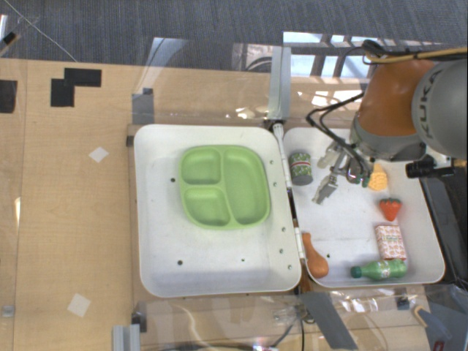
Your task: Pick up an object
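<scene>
End effector (338, 172) over right bin (344, 221), fingers spread open, holding nothing. Small green-labelled can (300, 167) upright just to its left, near bin's left wall. Nearest candidate; short leftward shift needed.

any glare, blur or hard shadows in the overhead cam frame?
Camera view: light is even and diffuse, with soft shadows only, such as under the green divided plate. There is bright glare on the clear panels behind the right bin. The gripper looks slightly soft; small items such as the green bottle stay readable.
</scene>
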### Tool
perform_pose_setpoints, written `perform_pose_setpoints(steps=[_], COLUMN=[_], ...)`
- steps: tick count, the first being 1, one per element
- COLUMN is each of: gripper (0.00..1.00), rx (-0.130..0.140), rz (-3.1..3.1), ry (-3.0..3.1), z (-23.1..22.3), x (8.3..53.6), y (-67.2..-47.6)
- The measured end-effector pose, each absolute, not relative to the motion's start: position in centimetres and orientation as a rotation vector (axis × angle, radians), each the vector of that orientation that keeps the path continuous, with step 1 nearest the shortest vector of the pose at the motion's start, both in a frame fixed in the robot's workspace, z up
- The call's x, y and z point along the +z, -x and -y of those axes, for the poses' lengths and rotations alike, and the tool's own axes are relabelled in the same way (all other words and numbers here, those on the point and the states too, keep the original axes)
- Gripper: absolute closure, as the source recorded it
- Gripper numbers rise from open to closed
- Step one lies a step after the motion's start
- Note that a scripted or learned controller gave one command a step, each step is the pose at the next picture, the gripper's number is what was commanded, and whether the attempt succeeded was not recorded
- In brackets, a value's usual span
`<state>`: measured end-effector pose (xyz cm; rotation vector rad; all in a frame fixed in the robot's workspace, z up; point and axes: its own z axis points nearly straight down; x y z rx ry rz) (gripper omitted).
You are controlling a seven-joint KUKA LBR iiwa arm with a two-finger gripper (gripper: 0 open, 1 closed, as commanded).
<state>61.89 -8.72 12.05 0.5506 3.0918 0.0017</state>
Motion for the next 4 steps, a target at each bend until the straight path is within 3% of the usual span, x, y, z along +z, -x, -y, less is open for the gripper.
perform_pose_setpoints(steps=[1, 2, 3, 4], gripper=[0.0, 1.0, 1.0, 1.0], rx=[0.004, 0.005, 0.002, 0.004], rz=[-3.015, -3.005, -2.916, -3.039], ry=[-0.834, -0.818, -1.157, -0.76], z=[12.4, 12.3, 12.2, 6.2], x=[9.0, 10.5, 10.5, 18.7], y=[-57.1, -57.5, -49.0, -49.0])
